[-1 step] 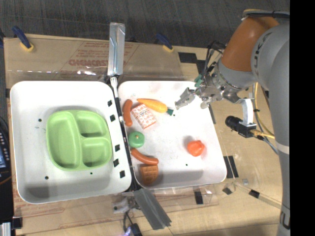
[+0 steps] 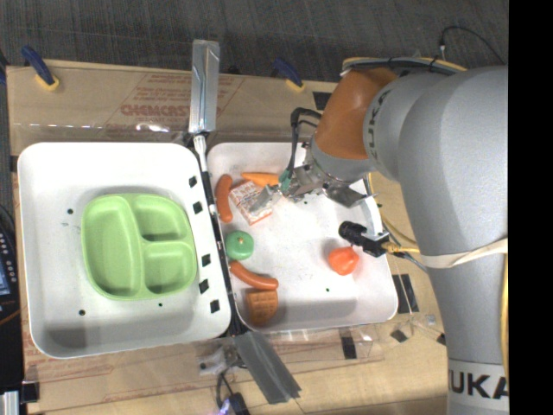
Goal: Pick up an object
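Your pincer (image 2: 289,184) is down inside the right bin (image 2: 363,305), low at the far end, right beside the small printed packet (image 2: 252,202) and the carrot (image 2: 259,179) just past it. You're at the reach-and-close step: nothing is lifted yet. From this slant I can't tell what the pincer is doing at its tip or whether anything sits in it, so don't count on a catch.

Next you need the tip settled squarely over the packet, or the carrot, before rising straight up.

Watch the edges. The packet lies near the divider wall (image 2: 207,223), with an orange sausage (image 2: 225,195) pressed along that wall just beyond the packet, so there's little room on that side. Nearer you from the packet, the floor opens up: the green ball (image 2: 238,246), a second sausage (image 2: 254,277) and a brown chunk (image 2: 262,303) hug the divider, while the red-orange pepper (image 2: 343,260) sits well apart on the arm's side. That open middle is your room.
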Controlling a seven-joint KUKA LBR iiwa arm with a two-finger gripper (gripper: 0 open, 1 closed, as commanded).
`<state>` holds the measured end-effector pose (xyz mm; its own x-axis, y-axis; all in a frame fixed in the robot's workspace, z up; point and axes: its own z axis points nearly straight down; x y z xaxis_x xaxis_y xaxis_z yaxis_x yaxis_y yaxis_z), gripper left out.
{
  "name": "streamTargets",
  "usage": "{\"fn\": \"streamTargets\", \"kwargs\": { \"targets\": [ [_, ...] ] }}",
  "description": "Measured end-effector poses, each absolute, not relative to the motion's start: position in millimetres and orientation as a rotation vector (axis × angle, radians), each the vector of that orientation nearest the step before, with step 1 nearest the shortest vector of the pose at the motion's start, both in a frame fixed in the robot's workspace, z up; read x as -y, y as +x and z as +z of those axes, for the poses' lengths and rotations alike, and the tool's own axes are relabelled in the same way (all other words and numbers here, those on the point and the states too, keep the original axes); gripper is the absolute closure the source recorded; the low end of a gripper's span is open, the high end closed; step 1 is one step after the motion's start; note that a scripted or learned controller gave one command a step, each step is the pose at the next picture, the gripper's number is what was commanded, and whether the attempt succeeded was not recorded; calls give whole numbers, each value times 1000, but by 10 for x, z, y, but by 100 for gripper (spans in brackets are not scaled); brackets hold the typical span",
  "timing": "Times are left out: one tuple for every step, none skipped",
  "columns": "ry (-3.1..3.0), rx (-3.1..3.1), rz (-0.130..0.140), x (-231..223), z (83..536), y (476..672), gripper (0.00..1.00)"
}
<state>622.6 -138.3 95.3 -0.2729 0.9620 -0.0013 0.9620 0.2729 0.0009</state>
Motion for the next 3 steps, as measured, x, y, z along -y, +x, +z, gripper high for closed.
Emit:
{"fn": "streamTargets", "kwargs": {
  "targets": [
    [2332,-2102,2,967,949,6295,0],
    [2408,-2026,-8,1329,1354,6218,0],
    [2459,-1967,-11,882,1060,6552,0]
  ]
}}
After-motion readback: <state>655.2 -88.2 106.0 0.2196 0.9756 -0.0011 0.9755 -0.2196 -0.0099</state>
